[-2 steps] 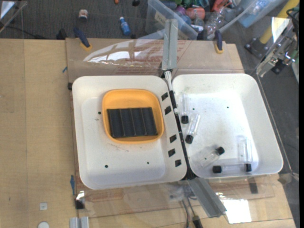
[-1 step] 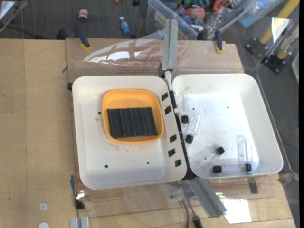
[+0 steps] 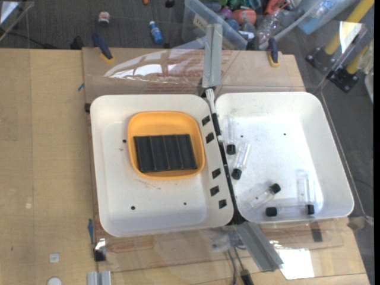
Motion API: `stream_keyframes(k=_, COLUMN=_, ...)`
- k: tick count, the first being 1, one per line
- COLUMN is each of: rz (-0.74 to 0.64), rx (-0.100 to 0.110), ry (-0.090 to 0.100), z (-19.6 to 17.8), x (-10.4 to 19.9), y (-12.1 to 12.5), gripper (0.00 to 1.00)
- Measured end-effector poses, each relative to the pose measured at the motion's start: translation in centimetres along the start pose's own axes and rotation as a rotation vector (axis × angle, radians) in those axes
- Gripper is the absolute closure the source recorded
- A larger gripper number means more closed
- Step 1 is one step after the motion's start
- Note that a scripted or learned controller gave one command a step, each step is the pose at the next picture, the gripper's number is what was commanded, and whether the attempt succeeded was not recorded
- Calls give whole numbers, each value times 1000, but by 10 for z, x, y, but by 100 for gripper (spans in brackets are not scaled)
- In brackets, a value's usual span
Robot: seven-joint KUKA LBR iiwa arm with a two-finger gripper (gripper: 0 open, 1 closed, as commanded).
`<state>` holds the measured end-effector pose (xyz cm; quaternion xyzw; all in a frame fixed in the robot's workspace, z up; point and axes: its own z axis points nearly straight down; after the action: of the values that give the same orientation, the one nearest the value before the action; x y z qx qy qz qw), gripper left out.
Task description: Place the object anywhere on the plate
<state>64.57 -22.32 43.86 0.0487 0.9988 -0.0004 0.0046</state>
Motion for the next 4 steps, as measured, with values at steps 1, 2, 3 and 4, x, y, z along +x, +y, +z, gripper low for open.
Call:
stream_keyframes(k=1, rz=-316, rx=1, ry=-5, z=0, x=-11, y=6, gripper=100)
stream_keyframes(k=2, rz=-641, rx=0, ry=-5, z=0, x=-20, y=4, gripper=100)
stream_keyframes(k=3, rz=-849, rx=1, ry=-5, z=0, x=-23, y=6, gripper=100)
stream_keyframes(k=4, rz=-1208, rx=0, ry=-5, z=1, x=-22, y=4, gripper=100)
